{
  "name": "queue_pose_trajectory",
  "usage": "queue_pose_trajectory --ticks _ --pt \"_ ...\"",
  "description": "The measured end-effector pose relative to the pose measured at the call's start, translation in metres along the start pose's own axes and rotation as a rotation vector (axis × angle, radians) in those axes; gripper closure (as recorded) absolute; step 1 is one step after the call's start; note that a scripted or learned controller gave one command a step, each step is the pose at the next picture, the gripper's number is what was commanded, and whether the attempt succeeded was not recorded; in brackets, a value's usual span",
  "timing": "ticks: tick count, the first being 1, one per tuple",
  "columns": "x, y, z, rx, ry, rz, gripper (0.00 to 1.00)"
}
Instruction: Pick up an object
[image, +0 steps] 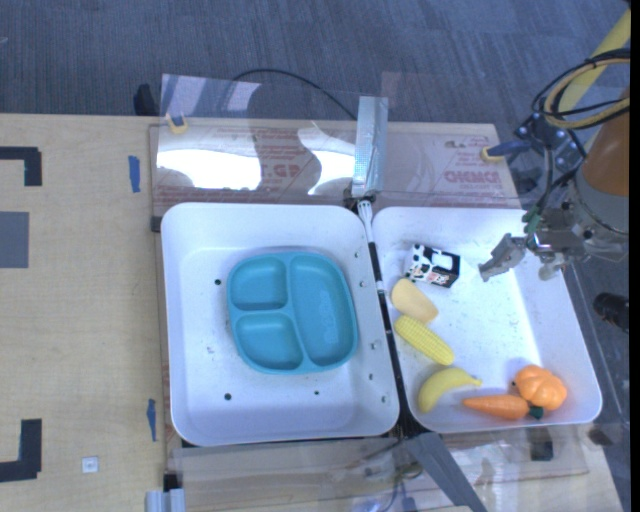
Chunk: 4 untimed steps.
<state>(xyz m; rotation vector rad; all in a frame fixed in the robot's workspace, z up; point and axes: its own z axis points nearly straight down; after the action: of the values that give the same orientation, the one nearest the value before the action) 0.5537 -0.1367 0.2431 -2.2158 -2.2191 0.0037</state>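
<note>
Two white bins sit on a pale wood-toned bench. A turquoise divided plate fills the left one; the right holds a black-and-white patterned toy, a pale yellow piece, yellow corn, a yellow banana, an orange carrot and an orange pumpkin with a green stem.

Bright, even light; glare on plastic sheet

Red print shows on the clear sheets along the bench's far edge, mirrored and too blurred to read.
</note>
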Motion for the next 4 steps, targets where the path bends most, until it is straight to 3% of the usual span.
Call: queue_pose_trajectory --ticks 1,2,3,4 --pt "0.026 0.060 0.069 -0.002 -0.002 -0.102 0.00" --pt "-0.002 0.088 0.125 -0.033 -0.009 -0.208 0.00" --pt "0.018 0.093 0.134 -0.043 -0.019 -0.219 0.00" --pt "0.014 0.122 0.135 -0.026 -0.008 -0.186 0.00"
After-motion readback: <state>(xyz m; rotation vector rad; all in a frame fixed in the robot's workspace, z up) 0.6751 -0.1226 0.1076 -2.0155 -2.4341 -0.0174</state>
